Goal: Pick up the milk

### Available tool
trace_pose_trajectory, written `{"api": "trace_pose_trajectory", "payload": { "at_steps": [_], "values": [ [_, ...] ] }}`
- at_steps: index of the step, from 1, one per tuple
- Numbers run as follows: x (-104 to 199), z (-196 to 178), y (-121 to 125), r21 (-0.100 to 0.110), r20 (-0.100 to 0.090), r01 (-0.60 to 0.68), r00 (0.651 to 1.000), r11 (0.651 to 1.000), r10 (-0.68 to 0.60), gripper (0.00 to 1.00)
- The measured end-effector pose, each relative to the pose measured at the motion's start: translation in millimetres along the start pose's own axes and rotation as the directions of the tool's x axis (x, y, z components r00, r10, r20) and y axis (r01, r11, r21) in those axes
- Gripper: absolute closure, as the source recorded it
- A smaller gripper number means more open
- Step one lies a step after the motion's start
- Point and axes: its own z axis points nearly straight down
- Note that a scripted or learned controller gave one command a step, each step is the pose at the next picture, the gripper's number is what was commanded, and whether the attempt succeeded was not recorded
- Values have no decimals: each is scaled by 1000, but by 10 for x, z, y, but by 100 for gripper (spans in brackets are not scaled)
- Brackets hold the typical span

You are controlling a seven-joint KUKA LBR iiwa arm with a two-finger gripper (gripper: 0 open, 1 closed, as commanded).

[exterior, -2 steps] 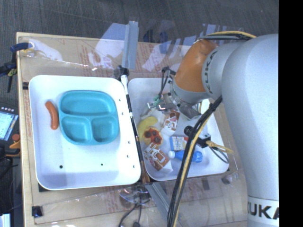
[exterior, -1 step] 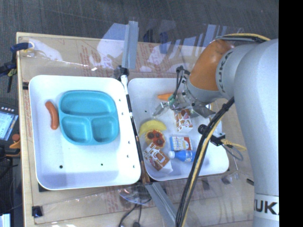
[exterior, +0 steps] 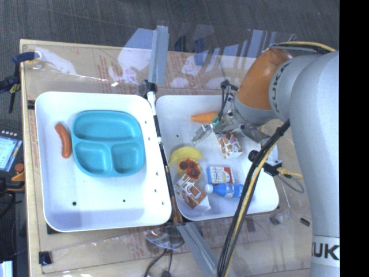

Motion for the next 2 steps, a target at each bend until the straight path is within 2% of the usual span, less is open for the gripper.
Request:
{"api": "trace_pose_trajectory", "payload": {
  "at_steps": [1,2],
  "values": [
    [4,-101,11,0,1,4,1000,1000,-4,100],
    [447,-1159,-148,16,-4,-84,996,996,84,100]
  ]
}}
